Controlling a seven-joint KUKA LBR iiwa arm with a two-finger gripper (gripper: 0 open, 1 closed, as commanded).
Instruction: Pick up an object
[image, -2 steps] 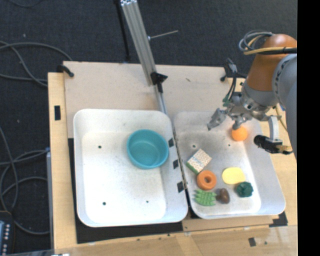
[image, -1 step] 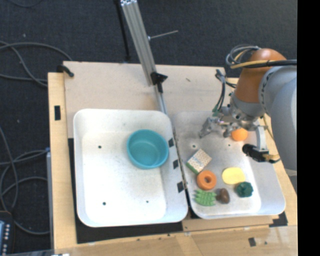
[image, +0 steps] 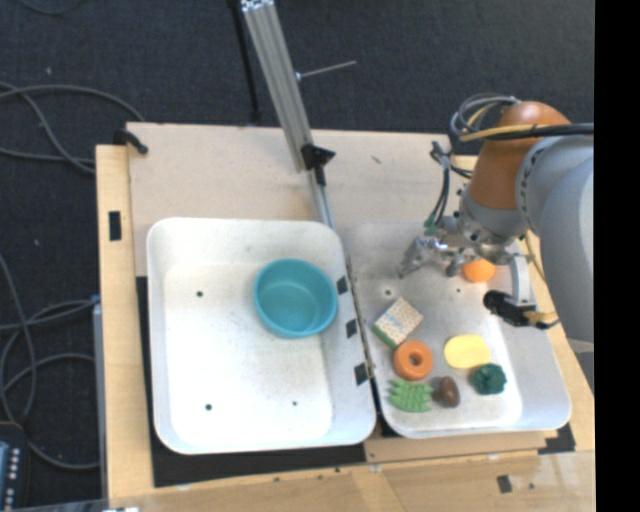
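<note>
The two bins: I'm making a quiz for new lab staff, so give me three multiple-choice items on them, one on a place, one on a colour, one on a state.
1. Where does the bowl sit?
A. in the left bin
B. in the right bin
C. on the bench outside both bins

2. What colour is the ring-shaped piece?
A. blue
B. orange
C. white

3. How does the bowl stand?
A. upside down
B. on its side
C. upright, opening upward

Answers:
1 A, it lies near the middle of the left bin.
2 B, the ring beside the yellow piece is orange.
3 C, its hollow inside faces the camera above.
</note>
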